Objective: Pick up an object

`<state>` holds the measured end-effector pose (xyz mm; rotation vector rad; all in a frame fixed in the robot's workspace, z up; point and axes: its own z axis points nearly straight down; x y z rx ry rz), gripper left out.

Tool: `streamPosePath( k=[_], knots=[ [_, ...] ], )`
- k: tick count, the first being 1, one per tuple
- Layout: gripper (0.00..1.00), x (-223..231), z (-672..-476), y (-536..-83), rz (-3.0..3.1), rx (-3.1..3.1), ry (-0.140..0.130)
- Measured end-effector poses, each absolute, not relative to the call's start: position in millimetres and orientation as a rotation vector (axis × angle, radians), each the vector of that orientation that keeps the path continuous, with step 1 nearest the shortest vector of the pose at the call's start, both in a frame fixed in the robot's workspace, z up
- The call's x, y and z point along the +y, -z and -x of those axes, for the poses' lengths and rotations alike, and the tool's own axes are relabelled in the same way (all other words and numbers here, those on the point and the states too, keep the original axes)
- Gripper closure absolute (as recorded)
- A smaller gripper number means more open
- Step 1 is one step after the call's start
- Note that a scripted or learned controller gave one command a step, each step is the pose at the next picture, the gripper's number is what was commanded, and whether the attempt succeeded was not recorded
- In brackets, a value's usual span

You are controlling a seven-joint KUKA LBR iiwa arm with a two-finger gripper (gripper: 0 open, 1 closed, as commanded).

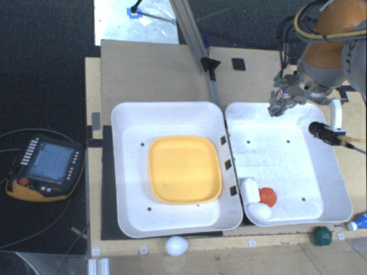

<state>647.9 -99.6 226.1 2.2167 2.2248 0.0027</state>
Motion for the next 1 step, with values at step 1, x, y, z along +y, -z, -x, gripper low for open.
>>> streamPosePath(
  k=[1],
  knots=[
    [1.00,-48.7,-618.9,-221.0,-2.217,2.226,-0.002]
  ],
)
